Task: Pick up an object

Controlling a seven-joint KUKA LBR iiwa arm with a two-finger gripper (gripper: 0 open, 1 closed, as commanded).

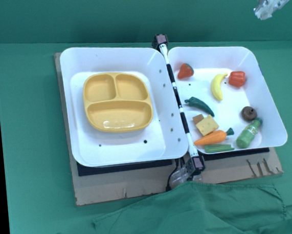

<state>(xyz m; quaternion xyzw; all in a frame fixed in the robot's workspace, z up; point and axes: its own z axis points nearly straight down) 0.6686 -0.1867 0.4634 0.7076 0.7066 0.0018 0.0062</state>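
Camera view, from above at a slant, has the pickable items gathered in the right bin [266, 84], ten of them in all. One strawberry [185, 71] lies near the bin's upper left corner, close to the divider. One banana [217, 87] stands roughly upright in the middle, and one red pepper [237, 78] sits just beside it on the right. One dark green chili [200, 105] slants below the strawberry. One yellow cheese block [207, 125] lies lower down, with one small brown cube [198, 118] touching its upper left corner. One carrot [211, 138] lies just under the cheese, its green tip pointing right, and one green bean pod [218, 147] lies along the bin's lower wall, just below the carrot. One green bottle [248, 134] is tilted in the lower right corner, and one brown round piece [248, 113] sits just above it.

All ten rest on the bin floor, none lifted.

One gripper [267, 5] hangs at the upper right corner of the view, over the green cloth [33, 124], well apart from both bins; whether its fingers are spread or closed cannot be told.

Left of the divider, the left bin [82, 146] holds one yellow plate [117, 101] with three compartments, lying flat toward the upper part of the bin.

Both bins sit on one cardboard sheet [122, 185], whose lower edge is partly covered by folded green fabric.
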